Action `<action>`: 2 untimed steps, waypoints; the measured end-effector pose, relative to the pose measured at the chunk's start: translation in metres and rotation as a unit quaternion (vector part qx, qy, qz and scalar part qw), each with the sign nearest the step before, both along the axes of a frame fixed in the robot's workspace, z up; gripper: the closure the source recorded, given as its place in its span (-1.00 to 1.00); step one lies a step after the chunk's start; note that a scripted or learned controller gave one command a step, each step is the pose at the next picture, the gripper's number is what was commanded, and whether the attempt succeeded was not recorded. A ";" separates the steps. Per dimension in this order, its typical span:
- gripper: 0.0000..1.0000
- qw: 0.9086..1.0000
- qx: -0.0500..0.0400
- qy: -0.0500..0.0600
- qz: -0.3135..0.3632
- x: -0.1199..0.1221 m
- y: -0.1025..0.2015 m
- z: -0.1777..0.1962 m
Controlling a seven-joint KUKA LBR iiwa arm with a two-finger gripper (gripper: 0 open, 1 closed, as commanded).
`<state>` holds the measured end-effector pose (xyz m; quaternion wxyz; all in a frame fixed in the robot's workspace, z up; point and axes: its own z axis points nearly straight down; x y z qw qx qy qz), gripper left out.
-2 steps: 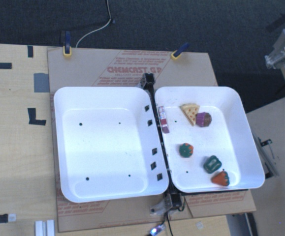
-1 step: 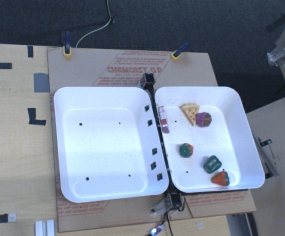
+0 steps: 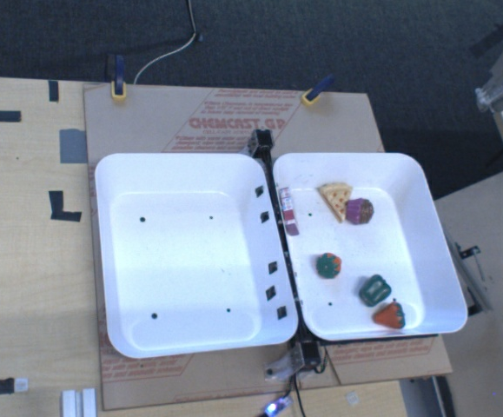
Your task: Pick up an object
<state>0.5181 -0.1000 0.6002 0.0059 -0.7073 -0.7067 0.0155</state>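
Note:
The right bin (image 3: 425, 200) holds several small objects. A yellow wedge like a cheese slice (image 3: 334, 198) lies near its back, touching a purple round piece (image 3: 359, 211). A thin pink and white stick (image 3: 287, 212) lies along the bin's left wall. A green ball with a red spot (image 3: 327, 266) sits near the middle. A dark green block (image 3: 374, 290) and an orange-red piece (image 3: 389, 316) lie close together at the front right corner.
The left bin (image 3: 112, 200) adjoins the right one along a black-clipped seam. Both rest on a cardboard sheet (image 3: 225, 120) held by two clamps at the back. A white cable (image 3: 168, 55) runs behind the bench.

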 end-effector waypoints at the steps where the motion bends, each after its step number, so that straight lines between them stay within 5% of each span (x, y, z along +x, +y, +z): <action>1: 1.00 1.000 -0.001 0.002 -0.001 0.002 0.000 0.008; 2: 1.00 1.000 -0.001 0.003 -0.001 0.003 -0.001 0.017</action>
